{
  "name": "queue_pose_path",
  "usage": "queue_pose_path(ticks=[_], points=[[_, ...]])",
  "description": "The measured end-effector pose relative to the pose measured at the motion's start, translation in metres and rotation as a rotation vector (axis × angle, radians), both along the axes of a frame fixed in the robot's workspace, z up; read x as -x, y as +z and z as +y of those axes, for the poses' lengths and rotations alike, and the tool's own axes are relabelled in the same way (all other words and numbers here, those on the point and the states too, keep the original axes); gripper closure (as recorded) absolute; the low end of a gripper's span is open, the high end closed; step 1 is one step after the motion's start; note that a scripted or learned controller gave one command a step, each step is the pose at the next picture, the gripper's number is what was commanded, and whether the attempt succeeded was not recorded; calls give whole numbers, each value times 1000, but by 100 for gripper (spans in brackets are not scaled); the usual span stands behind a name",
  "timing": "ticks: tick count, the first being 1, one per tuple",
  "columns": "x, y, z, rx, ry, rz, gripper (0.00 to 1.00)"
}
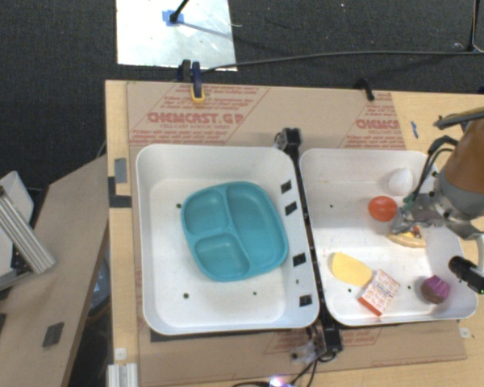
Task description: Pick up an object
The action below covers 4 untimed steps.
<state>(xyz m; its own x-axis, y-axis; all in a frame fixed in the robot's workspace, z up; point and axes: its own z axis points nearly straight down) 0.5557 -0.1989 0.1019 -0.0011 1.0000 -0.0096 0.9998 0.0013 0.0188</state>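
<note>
Orange ball (pixel 381 208) just left of the tool (pixel 410 213).

A teal divided plate (pixel 234 230) is seen in the middle of the left bin (pixel 157 216). Behind that bin, a blue clamp (pixel 195 79) is fixed at the cardboard sheet's (pixel 226 111) far edge, with a shiny metal sheet (pixel 176 18) lying farther back.
</note>
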Motion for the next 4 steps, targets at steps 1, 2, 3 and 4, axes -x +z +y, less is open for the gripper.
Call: queue_pose_path(ticks=[1, 2, 3, 4], points=[[-2, 44, 2, -8, 3, 14, 100], [-13, 102, 0, -7, 4, 11, 100], [-14, 124, 0, -8, 4, 14, 100], [-9, 125, 41, -10, 6, 17, 100]])
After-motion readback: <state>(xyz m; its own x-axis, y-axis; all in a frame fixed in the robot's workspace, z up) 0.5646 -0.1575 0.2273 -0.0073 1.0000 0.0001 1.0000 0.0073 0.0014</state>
